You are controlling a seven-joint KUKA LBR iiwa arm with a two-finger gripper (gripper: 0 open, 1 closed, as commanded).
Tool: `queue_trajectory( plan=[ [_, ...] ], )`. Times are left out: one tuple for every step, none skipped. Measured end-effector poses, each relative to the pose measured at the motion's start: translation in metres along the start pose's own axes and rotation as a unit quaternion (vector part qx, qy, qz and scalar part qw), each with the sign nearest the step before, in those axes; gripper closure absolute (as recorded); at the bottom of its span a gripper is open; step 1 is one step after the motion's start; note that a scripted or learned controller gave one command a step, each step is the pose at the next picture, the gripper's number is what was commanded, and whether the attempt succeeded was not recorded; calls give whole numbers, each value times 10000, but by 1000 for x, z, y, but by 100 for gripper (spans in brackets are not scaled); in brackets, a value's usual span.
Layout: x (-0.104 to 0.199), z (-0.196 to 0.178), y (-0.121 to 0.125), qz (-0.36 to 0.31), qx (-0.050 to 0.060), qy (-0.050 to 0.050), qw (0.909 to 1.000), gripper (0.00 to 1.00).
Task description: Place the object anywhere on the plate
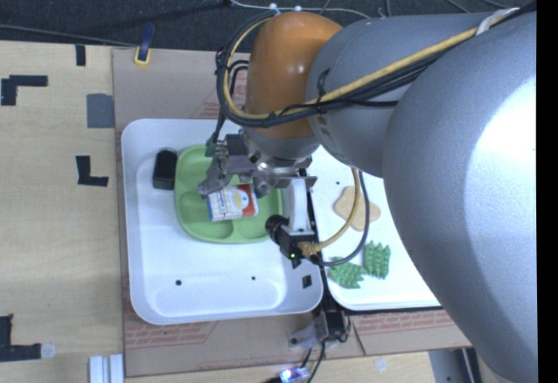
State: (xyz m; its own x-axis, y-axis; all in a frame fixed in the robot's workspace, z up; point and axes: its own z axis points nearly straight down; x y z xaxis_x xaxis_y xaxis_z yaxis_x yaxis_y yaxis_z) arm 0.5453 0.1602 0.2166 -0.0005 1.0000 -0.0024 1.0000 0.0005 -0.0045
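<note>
Tool (228, 182) hangs over the green plate (193, 198) in the left bin (148, 285), fingers seemingly closed on a small carton (234, 203) that touches the plate. The placing step looks almost done; next, open and lift straight up.

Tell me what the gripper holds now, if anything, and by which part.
It cannot be told: the gripper is right above a small carton on the green plate, hiding any contact.

gripper (228, 183) over green plate (193, 198) in left bin (209, 294) | small carton (233, 203) on plate, below the fingers | black block (164, 169) beside plate
</note>
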Motion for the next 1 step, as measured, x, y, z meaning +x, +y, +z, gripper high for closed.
queue_trajectory(
  plan=[
    [0, 0, 1, -2, -6, 6, 10000, 0]
  ],
)
